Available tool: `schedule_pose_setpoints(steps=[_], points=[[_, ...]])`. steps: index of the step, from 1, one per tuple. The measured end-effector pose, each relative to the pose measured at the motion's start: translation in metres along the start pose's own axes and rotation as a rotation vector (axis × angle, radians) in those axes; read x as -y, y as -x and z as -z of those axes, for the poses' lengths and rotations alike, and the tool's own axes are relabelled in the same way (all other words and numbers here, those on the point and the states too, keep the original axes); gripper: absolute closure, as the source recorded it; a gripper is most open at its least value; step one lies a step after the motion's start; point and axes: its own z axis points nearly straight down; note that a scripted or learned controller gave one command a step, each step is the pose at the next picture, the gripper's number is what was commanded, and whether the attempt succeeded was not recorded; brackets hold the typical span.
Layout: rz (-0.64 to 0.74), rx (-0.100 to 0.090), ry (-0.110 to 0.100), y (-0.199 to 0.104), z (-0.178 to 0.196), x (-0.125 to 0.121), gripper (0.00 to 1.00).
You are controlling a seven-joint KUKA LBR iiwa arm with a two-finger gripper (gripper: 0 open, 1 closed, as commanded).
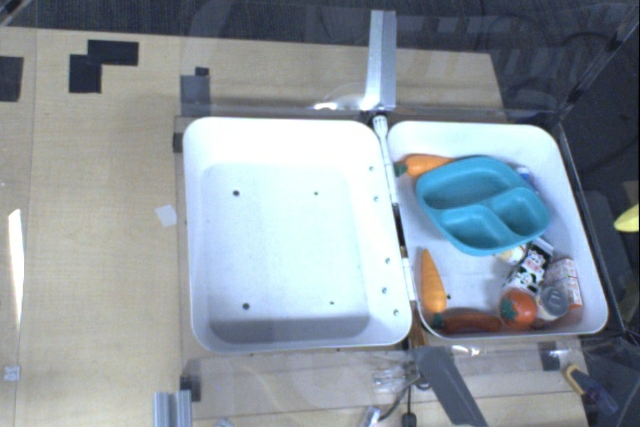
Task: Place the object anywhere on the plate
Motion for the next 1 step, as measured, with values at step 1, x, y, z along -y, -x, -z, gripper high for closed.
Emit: schedule_pose_setpoints(steps=[1], points=[[-0.032,-0.001,-0.002,0.0073,-0.0015,-0.0466,1.00]])
